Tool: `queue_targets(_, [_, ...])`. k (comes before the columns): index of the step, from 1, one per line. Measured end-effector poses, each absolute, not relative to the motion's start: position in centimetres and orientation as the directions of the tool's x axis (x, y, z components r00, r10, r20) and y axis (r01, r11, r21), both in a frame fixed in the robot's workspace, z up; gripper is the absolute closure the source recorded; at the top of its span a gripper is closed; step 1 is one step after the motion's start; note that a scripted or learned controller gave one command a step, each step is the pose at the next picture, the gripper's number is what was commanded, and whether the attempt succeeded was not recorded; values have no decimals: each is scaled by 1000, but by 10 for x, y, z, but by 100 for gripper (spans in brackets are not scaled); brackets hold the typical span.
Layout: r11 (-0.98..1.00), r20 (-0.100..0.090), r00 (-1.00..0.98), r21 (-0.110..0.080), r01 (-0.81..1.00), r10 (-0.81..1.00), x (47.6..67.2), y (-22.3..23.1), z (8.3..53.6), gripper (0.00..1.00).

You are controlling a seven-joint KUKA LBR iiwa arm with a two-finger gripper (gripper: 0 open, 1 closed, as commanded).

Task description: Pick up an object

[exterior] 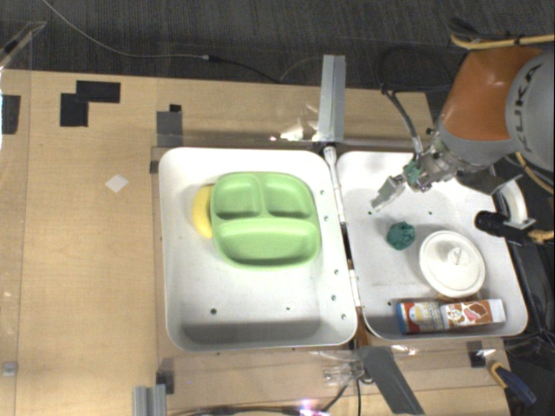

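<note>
Just below the fingers (pixel 388 192), a green lump (pixel 401 235) is lying in the right bin (pixel 364 258); the fingers are hanging nearly closed and empty, risking glancing off the lump or nudging the white bowl (pixel 452 262) beyond it.

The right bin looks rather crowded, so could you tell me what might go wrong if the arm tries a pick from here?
1. The small green lump lies close beside the white round container; the gripper, hanging just above and left of it, might nudge the container.
2. The lump is low and rounded, so the grasp could slip.
3. The tube lies flat along the right bin's near wall, leaving little room on that side.
</note>
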State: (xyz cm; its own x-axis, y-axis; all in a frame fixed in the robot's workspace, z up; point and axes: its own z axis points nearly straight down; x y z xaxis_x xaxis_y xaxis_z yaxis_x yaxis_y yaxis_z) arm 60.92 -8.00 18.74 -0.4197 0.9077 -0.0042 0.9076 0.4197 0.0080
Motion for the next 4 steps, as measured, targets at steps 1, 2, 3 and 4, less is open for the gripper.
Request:
queue_targets(1, [509,-6,-509,8,861,861,601,-111,88,0])
queue_targets(2, [509,-13,-509,16,860,861,605,-110,102,100])
queue_targets(3, [408,-5,-408,7,913,913,618,-127,180,100])
queue_targets(4, [409,-4,-409,6,913,913,618,-127,180,0])
